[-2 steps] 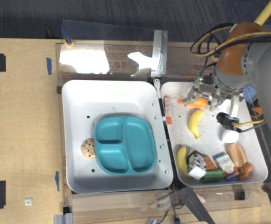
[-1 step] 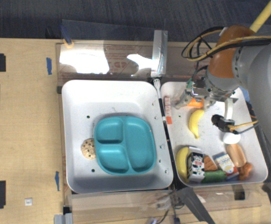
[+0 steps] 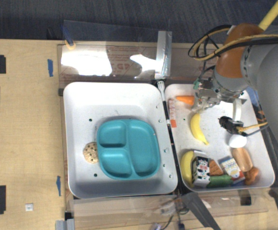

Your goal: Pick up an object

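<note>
Single fixed overhead view, slanted down across both white bins (image 3: 76,99).

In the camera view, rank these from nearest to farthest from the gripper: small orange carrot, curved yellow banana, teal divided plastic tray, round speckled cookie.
From the gripper:
1. Small orange carrot, just to its left, right bin.
2. Curved yellow banana, just below it, right bin.
3. Teal divided plastic tray, middle of left bin.
4. Round speckled cookie, left of the tray.

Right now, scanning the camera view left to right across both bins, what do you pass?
Cookie → teal divided tray → banana → gripper → white cap.
</note>
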Controlling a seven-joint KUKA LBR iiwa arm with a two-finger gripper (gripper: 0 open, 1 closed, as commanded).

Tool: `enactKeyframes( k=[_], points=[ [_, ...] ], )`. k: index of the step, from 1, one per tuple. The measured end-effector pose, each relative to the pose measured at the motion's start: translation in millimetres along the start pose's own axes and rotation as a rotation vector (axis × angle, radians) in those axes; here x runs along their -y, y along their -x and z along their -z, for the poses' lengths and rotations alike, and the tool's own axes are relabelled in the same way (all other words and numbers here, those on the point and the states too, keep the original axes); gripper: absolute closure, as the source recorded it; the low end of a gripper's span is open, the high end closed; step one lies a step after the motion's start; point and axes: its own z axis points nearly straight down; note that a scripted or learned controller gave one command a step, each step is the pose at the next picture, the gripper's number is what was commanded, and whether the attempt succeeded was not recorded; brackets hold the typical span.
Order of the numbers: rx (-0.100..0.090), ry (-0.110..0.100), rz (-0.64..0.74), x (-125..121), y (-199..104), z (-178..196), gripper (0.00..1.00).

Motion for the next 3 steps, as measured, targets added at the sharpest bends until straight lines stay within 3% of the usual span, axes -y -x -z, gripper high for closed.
enactKeyframes(
  k=[1, 2, 3],
  points=[
    [-0.001, 0.017, 0.571, 15.6, -93.3, 91.0, 1.0],
    [-0.001, 0.013, 0.569, 16.3, -92.3, 89.2, 0.0],
    [-0.001, 0.009, 0.763, 96.4, -52.0, 88.0, 0.0]
  ],
)
